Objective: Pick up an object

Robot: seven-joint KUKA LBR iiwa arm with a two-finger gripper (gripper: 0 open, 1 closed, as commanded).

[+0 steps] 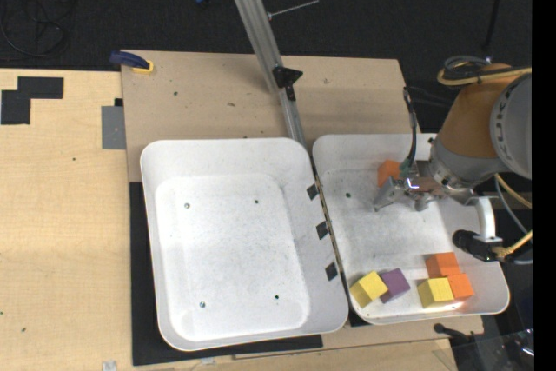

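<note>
The right bin [373, 230] holds several small blocks. An orange block [387, 172] sits in the bin's upper part, right against the gripper [393, 188], which reaches in from the right at the end of the grey arm with its orange band [469, 122]. Whether the block is held cannot be told. Along the bin's near edge lie a yellow block [370, 287], a purple block [395, 281], another yellow block [436, 291] and two orange blocks [443, 263] [461, 284].
The left bin [226, 239] stands beside the right one, joined by black clips [321, 229]. A slanted metal rail [261, 30] rises behind the bins. Cables hang by the arm at the right.
</note>
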